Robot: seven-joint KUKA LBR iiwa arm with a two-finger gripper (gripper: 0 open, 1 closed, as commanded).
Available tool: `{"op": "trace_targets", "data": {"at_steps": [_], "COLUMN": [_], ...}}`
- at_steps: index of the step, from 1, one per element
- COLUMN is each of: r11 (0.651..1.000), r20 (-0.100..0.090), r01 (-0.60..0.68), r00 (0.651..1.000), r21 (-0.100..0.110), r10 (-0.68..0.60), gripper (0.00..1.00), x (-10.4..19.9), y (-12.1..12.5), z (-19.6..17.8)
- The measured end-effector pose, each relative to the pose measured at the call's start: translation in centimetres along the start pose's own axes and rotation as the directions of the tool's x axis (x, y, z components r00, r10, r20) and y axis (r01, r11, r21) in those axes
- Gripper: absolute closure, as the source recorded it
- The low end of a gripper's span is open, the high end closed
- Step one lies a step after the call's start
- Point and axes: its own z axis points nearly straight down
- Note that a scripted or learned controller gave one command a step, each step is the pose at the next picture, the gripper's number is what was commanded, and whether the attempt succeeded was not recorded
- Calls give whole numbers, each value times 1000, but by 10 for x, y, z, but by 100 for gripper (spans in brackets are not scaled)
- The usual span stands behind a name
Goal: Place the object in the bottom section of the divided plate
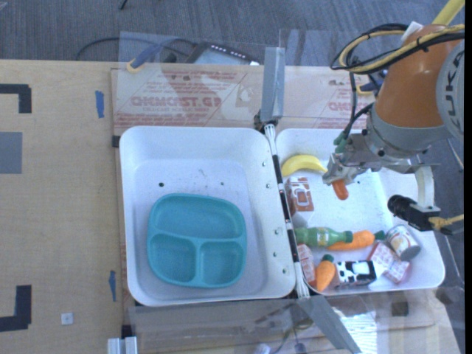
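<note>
Hovering over the right bin (435, 268), the gripper (338, 178) pinches a small orange object (340, 190) — teal divided plate (196, 239) leftward.

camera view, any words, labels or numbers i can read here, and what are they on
Clear sheet behind the bins: red print, seen mirrored and too faint to read for sure.
Small packet by the banana: label too small to read.
Can and red-and-white packets: print blurred.
Nothing else bears text.

Arm (417, 80) enters from 3 o'clock edge, orange band uppermost, grey wrist below it pointing toward 8 o'clock. Gripper (338, 181) low at arm's end, tilted down; small orange object (340, 190) pinched at fingertips.
</note>
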Motion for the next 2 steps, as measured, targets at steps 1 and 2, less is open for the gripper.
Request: {"op": "trace_targets", "data": {"at_steps": [1,2], "r11": [976,899], "r20": [-1,1], "r01": [216,438], "r00": [976,899], "r21": [1,-3], "r10": [-216,-438], "gripper": [100,100], "x": [64,135], "y": [30,26], "z": [44,2]}}
